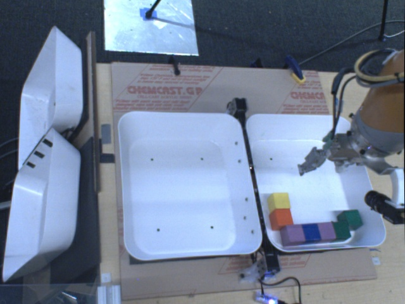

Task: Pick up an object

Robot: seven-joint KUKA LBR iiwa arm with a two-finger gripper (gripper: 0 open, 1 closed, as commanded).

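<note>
Several blocks lie along the right bin's near side: a yellow block (278, 201), an orange block (281, 218) just below it, then a purple block (292, 234), a blue block (311, 232), a second purple block (326, 231) and a green block (348, 223) at the near right corner. My gripper (311, 161) hangs over the middle of the right bin (278, 132), above and apart from the blocks. Its fingers point left and nothing is seen between them.
The left bin (183, 182) sits beside the right one, with a black divider clamp (238, 106) at the far end between them. White covers (44, 157) stand at the far left. A metal sheet (150, 18) lies beyond the bench.
</note>
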